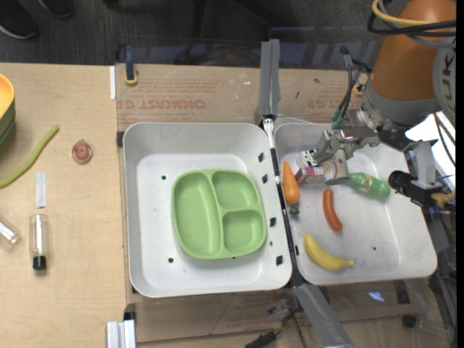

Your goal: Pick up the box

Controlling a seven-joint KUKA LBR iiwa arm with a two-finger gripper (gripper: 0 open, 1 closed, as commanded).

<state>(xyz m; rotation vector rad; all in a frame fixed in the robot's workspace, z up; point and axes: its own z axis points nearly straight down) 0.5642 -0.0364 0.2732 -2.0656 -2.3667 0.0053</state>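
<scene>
- Bench: tan top under two white bins, left bin (145, 216) and right bin (406, 256), with brown cardboard beneath them and dark carpet beyond.
- Landmark: carrot (291, 184), lying in the right bin by the wall the bins share.
- Nearer than the carrot: one banana (328, 254), then one sausage (332, 210).
- Left of the carrot: one green divided plate (220, 213), alone in the left bin.
- Just right of the carrot and slightly farther: box (313, 170), one only, small, pink and white, partly under the gripper (335, 151).
- Box judged light, thin card, crushable; best gripped across its narrow sides.
- One green bottle (369, 185) lies farther right.
- Jaw state cannot be told.
</scene>
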